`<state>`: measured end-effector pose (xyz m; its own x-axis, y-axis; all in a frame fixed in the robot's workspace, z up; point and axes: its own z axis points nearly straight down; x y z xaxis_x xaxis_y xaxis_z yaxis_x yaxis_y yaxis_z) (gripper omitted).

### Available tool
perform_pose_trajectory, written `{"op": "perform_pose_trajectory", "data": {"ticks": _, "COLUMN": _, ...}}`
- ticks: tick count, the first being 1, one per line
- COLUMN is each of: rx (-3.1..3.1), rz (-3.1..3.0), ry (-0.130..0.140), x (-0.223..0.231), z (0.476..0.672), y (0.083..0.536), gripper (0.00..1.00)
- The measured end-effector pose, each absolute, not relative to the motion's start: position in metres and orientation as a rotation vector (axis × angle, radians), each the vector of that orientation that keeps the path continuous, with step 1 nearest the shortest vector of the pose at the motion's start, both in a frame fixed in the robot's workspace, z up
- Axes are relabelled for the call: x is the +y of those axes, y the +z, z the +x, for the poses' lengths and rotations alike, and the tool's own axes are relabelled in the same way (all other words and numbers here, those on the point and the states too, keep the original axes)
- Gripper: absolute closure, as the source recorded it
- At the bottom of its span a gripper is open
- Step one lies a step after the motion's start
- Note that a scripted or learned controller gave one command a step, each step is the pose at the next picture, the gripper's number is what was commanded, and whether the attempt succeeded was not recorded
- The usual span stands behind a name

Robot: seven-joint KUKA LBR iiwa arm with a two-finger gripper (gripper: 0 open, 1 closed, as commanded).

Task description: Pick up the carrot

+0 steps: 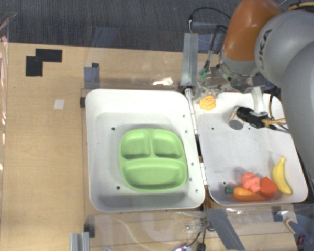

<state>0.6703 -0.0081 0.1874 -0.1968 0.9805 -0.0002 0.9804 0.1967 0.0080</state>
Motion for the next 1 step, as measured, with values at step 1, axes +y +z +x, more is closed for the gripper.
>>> {"op": "perform_pose_trajectory", "data": {"ticks": 1, "rx": 2.562, "rz": 1.805, "ry": 0.007, "x": -0.0562, "z": 0.6209, "y": 0.2968, "gripper": 1.0}}
